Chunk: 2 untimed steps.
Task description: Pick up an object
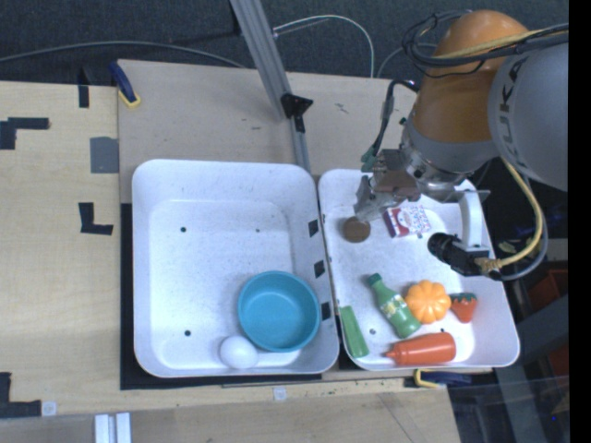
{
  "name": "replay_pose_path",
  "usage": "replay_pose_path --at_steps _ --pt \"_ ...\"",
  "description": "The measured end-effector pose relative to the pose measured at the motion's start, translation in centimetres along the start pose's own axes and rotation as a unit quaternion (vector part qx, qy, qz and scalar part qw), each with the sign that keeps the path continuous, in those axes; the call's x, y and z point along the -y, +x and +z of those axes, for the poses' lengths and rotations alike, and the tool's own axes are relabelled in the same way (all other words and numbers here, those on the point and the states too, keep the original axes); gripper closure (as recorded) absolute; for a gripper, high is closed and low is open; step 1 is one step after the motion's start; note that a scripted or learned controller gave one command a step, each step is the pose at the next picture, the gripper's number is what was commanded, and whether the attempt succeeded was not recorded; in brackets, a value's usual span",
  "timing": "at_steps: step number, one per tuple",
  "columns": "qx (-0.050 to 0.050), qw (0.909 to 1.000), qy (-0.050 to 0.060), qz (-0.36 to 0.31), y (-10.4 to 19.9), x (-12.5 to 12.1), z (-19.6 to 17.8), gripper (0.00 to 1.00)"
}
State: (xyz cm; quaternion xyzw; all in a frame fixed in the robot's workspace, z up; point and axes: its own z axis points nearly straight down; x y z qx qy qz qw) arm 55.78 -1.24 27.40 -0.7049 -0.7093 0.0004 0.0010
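White plastic is walling in everything you are working with: two shallow bins are sitting side by side on the worktop (212,109), so nothing can roll away from the arm. Take the brown round piece (356,230) in the right bin (499,340) as your landmark. The jaws (371,199) are hovering just above and right of it, likely lining up on it as the pick target; whether they are spread or pressed together you cannot tell from this slant, and nothing is showing between them. Just right of the brown piece a small red-and-white packet (407,221) is lying flat; its print is too small to read. Below and right are lying a green bottle (391,305), an orange pumpkin (428,301), a red carrot-like piece (423,348) and a green stick (353,330). Well left, in the other bin (185,183), a blue bowl (278,309) is touching a white ball (237,351).
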Motion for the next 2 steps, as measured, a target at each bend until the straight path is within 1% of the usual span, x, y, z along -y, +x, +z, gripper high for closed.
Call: replay_pose_path --at_steps 1,2 --pt "0.000 1.0000 0.002 0.001 4.3 2.9 1.4 1.00" --pt "0.000 1.0000 0.001 0.000 8.7 4.4 1.9 1.00"
